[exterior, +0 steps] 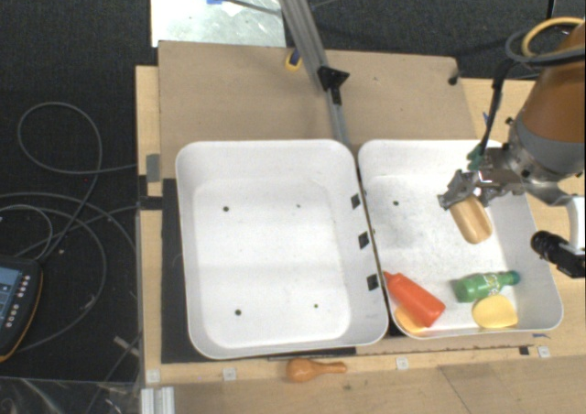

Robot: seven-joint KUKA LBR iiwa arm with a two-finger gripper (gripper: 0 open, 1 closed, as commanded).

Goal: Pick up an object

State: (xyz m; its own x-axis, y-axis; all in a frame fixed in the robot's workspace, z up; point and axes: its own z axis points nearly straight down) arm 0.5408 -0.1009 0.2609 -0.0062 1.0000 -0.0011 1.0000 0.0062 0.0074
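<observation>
In the camera view, the arm comes in from the right over the right bin, and its gripper hangs above the middle of that bin, nearer its right wall. A tan, rounded block sits right at the fingertips and pokes out below them. It looks to be pinched between the fingers, closed about as far as the block's width allows, though the slanted look-down makes it hard to be sure the block is off the bin floor and not just lying under the tool.

The other things are bunched along the front edge of the right bin: an orange piece near the front left corner, a green bottle to its right, and a yellow lump just in front of the bottle by the front right corner. None of them touches the gripper. The left bin has its floor bare. A small orange-brown pear-shaped thing lies on the bench outside the bins, just in front of the left bin's front edge.

Judging from this, the reach and the closing on the tan block seem done. What is left is a clear lift, which would prove the grip holds.
</observation>
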